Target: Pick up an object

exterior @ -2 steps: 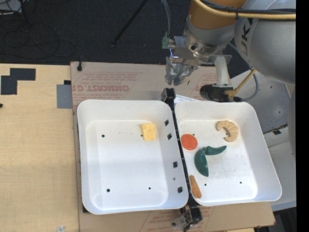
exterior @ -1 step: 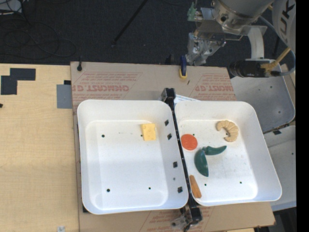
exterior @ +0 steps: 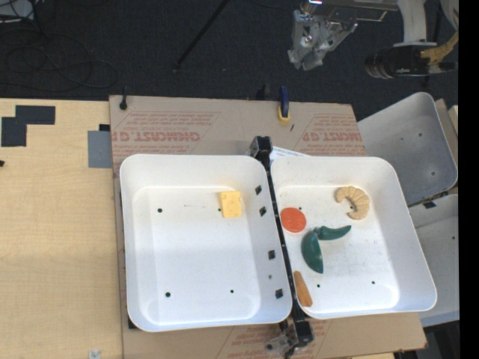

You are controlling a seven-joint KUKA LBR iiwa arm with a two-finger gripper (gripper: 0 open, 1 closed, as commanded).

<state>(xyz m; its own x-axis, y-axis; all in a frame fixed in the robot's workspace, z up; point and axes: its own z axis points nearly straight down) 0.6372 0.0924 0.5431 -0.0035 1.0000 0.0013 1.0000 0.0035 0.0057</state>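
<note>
My gripper hangs high at the top of the view, above and behind the bins, well away from every object. The right bin holds a tan croissant-like piece, a round orange-red disc, a curved dark green piece and a small orange stick by its left wall. A yellow cheese-like block lies in the left bin, toward its far right.
Both bins rest on a cardboard sheet over a wooden bench. A black divider with clips joins the bins. A grey metal plate lies to the right. A blue clamp sits at the cardboard's far edge.
</note>
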